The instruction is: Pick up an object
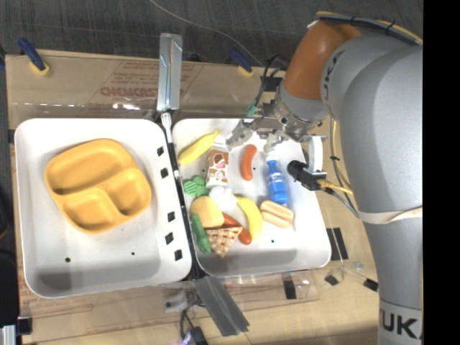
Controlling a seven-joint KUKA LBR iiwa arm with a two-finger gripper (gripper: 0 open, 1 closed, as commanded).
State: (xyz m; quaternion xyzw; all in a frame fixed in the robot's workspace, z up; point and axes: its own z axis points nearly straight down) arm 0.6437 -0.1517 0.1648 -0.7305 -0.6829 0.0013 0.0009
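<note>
- Reaching in from the right, the grey arm [374, 113] with its orange band [316, 56] bends over the far side of the right bin [309, 243].
- The gripper [253, 134] hangs over the bin's far part with its two fingers spread apart; one tip points toward the banana, the other sits just above the sausage. Nothing lies between the fingers.
- The right bin holds a heap of toy food: a yellow banana [198, 148] near the far left corner, a small printed carton [218, 168] beside it, a red sausage [248, 162] right under the gripper, and a blue bottle [277, 182] to the sausage's right.
- Nearer the camera lie a hot dog bun [277, 213], a second banana [251, 216], a burger bun [206, 211], a waffle cone [224, 239] and green vegetable pieces [194, 187].
- The left bin [43, 264] holds a yellow divided tray [97, 184], well apart from the gripper.
</note>
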